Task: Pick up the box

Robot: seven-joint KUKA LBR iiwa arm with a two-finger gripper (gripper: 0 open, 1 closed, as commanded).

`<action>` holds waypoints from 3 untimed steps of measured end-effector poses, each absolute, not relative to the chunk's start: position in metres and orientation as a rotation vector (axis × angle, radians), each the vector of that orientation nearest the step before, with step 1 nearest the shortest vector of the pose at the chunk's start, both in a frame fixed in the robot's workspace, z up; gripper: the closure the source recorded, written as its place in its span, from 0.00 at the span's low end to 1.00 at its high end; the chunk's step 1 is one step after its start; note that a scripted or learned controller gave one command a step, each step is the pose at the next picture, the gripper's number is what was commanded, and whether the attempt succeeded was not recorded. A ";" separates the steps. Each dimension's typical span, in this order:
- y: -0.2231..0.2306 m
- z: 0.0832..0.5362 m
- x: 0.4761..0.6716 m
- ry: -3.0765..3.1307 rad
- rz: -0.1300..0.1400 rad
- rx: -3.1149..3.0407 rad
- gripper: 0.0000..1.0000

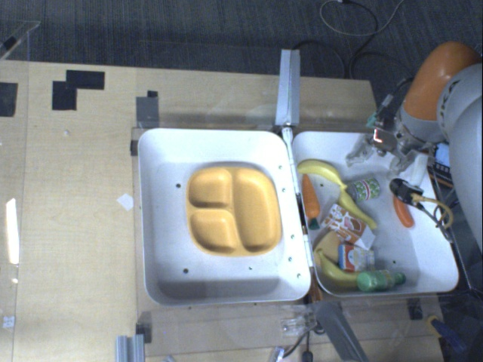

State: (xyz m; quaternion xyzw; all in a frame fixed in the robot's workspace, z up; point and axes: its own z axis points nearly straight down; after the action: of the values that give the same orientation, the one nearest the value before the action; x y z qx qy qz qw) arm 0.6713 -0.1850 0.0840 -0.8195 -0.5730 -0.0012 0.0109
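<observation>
The box (346, 224), a small white carton with brown and red print, lies tilted near the middle of the right bin (445, 266), between two bananas. A second small orange-and-white carton (352, 257) lies just below it. My gripper (379, 155) hangs over the bin's far edge, up and to the right of the box and well apart from it. Its fingers look spread, with nothing between them.
Around the box lie a yellow banana (326, 173), a carrot (310, 196), a green can (367, 189), a second banana (330, 264) and a green bottle (381, 280). Another carrot (404, 212) lies by the right wall. The left bin (158, 202) holds a yellow divided tray (232, 208).
</observation>
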 end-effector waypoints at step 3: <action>-0.157 0.087 0.621 -1.753 -0.009 -2.611 0.00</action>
State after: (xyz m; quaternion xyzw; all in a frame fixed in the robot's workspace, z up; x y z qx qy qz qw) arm 0.6210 -0.1571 0.0867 -0.8302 -0.5574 -0.0028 -0.0020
